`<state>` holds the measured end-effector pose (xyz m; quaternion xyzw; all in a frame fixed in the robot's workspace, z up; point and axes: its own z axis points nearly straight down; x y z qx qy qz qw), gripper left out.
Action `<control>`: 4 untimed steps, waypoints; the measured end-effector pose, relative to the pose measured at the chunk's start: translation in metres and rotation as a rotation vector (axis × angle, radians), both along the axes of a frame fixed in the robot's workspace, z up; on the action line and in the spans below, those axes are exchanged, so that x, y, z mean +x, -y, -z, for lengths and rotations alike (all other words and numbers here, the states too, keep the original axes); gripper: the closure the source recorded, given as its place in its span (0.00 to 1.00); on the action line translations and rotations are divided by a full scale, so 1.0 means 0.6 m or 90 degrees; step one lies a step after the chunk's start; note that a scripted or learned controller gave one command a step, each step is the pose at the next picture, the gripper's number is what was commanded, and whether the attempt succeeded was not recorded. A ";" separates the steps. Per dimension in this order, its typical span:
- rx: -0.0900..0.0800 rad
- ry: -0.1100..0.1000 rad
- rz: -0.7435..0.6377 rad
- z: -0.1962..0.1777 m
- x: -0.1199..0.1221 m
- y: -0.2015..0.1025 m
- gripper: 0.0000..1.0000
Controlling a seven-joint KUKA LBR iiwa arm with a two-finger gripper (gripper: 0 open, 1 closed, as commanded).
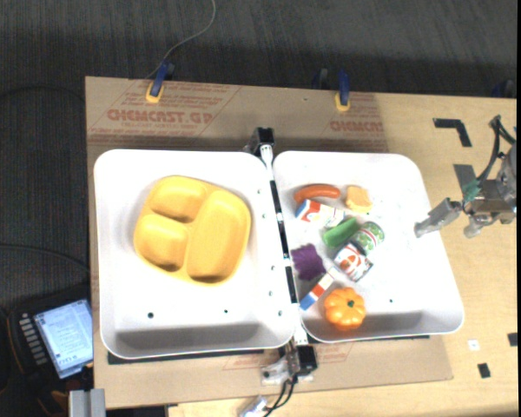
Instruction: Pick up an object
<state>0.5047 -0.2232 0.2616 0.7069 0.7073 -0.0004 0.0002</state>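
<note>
The right bin (417, 276) holds several small toy foods clustered on its left side: an orange pumpkin (345, 307), a purple bunch of grapes (307, 260), a green vegetable (339, 231), a red and white can (354, 263), a sausage (317, 191) and a pale orange chunk (358, 198). My gripper (440, 200) hangs at the bin's right rim, well to the right of the cluster. Its two grey fingers (434, 218) point left and stand open with nothing between them.
A large yellow moulded tray (193, 228) lies in the left bin (122, 311). A black divider with cable (280, 233) runs between the bins. Both bins rest on a brown board (469, 320) held by clamps at its far edge. A small screen (61, 335) sits at the lower left.
</note>
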 end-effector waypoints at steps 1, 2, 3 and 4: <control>0.005 -0.004 -0.001 0.236 -0.001 -0.005 0.00; -0.005 0.007 0.002 0.287 -0.018 -0.097 0.00; -0.005 0.010 0.002 0.287 -0.019 -0.177 0.00; -0.004 0.011 0.002 0.269 -0.017 -0.178 1.00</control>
